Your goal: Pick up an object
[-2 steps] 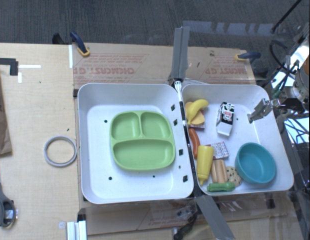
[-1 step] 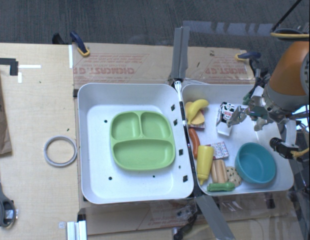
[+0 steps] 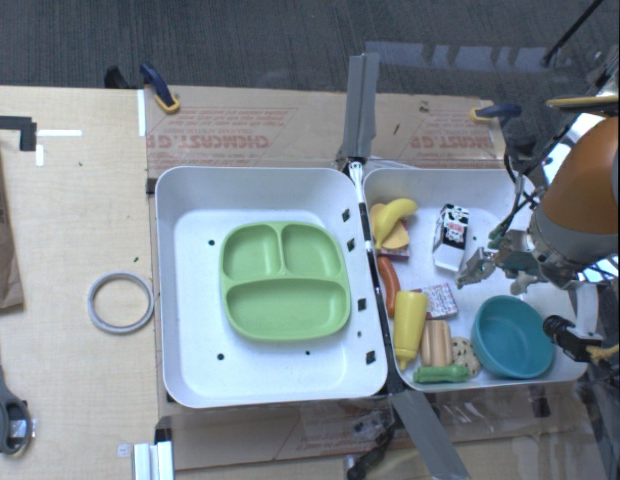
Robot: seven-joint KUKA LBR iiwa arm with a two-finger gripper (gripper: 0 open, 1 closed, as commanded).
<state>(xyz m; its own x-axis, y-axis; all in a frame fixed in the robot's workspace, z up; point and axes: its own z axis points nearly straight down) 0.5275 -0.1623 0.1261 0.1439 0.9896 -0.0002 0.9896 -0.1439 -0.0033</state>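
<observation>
My gripper (image 3: 495,271) hangs over the right bin (image 3: 430,175), above the gap between a white carton (image 3: 451,234) and a blue bowl (image 3: 512,337). Its fingers stand open with nothing between them. To its left lie a yellow banana (image 3: 392,214), an orange sausage (image 3: 389,283), a yellow bottle (image 3: 409,324), a small foil packet (image 3: 441,300), a bread roll (image 3: 437,343), a cookie (image 3: 465,354) and a green pea pod (image 3: 442,373). The left bin (image 3: 180,298) holds a green divided plate (image 3: 285,280).
A divider bar (image 3: 358,118) runs back from the seam between the bins. On the bench to the left lie a tape ring (image 3: 121,301), a brown paper bag (image 3: 2,228) and scissors (image 3: 8,423). Blue clamps (image 3: 160,86) grip the cardboard at the back.
</observation>
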